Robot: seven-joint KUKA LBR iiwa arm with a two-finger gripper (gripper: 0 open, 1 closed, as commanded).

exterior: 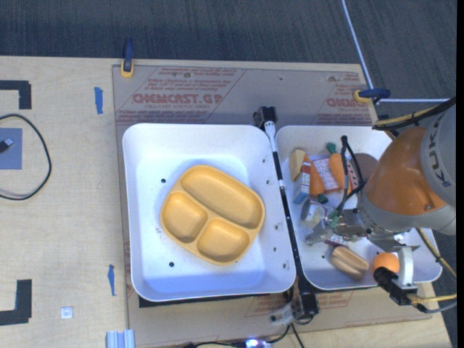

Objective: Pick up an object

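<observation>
Camera view: we see our end effector low in the right bin among toys; we cannot tell its grip.

Two shallow white bins sit side by side on the tan surface. The left bin holds a yellow tray with three compartments, lying tilted near its middle. The right bin is crowded with small things: a carrot-like orange piece, a hot-dog-shaped toy near the front wall, and an orange ball beside it. The grey arm with its orange band reaches in from the right, its pincer low among the clutter, just above the hot-dog toy.
</observation>
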